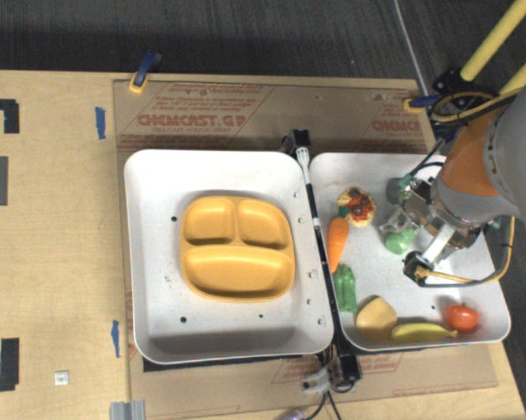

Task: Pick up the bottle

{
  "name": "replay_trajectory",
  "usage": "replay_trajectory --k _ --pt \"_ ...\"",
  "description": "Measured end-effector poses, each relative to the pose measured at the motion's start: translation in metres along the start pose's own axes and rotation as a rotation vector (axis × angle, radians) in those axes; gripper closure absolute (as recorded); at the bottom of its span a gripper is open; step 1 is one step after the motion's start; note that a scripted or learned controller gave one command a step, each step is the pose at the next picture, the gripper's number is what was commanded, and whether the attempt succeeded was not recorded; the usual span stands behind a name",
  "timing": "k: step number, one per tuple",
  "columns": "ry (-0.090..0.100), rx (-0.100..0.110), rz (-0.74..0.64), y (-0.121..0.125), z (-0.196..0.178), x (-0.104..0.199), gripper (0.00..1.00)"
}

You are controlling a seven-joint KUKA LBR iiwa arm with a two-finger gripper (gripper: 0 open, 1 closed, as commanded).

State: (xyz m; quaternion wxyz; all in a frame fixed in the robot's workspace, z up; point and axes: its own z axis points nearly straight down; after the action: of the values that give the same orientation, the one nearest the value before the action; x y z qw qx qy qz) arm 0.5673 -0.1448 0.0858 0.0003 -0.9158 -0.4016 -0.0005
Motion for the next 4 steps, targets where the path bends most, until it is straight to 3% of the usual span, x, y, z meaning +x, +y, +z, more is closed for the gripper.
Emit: replay_trajectory --k 1,2,3,4 --pt "0.000 -0.001 0.058 -0.041 0.000 0.003 0.00" --pt "0.000 -0.002 0.060 -0.040 -0.011 0.003 1.00" --pt "-0.002 0.000 0.402 -0.029 -0.001 0.025 1.00" --pt "-0.003 0.002 0.400 -0.029 -0.010 0.025 1.00"
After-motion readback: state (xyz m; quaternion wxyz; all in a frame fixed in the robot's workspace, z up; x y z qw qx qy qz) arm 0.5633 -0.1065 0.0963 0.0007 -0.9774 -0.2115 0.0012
